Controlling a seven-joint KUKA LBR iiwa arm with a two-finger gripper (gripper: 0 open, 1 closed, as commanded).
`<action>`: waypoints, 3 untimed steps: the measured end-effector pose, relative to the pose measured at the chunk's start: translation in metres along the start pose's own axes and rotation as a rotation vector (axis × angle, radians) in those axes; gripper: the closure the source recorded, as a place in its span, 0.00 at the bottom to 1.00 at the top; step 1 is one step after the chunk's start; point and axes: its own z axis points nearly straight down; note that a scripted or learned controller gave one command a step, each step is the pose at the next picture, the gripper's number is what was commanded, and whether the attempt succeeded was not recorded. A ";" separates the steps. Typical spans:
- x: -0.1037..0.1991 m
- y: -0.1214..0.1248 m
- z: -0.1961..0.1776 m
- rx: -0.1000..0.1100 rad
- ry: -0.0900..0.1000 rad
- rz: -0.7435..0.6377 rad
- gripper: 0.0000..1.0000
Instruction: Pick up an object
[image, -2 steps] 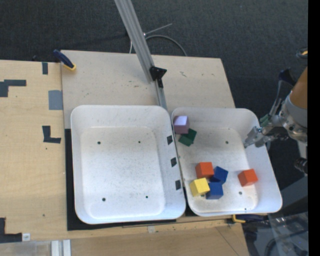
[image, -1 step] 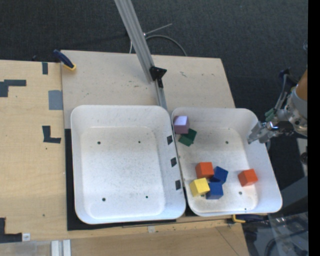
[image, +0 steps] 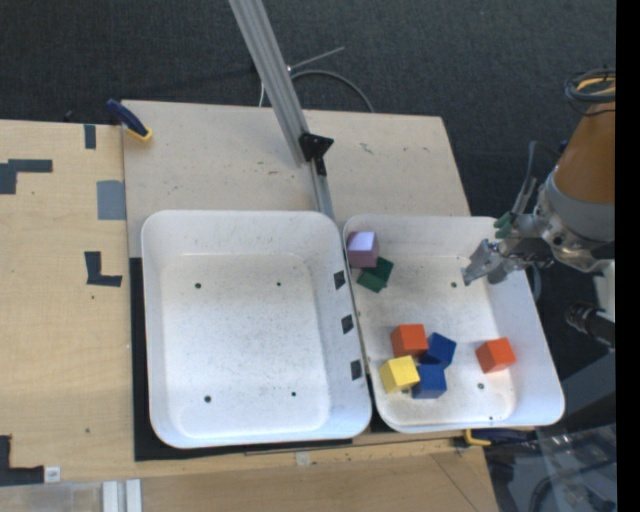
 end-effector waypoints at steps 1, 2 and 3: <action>0.062 -0.009 0.009 0.002 0.000 0.000 1.00; 0.107 -0.017 0.011 0.003 0.000 0.001 1.00; 0.151 -0.017 0.021 0.003 -0.001 0.001 1.00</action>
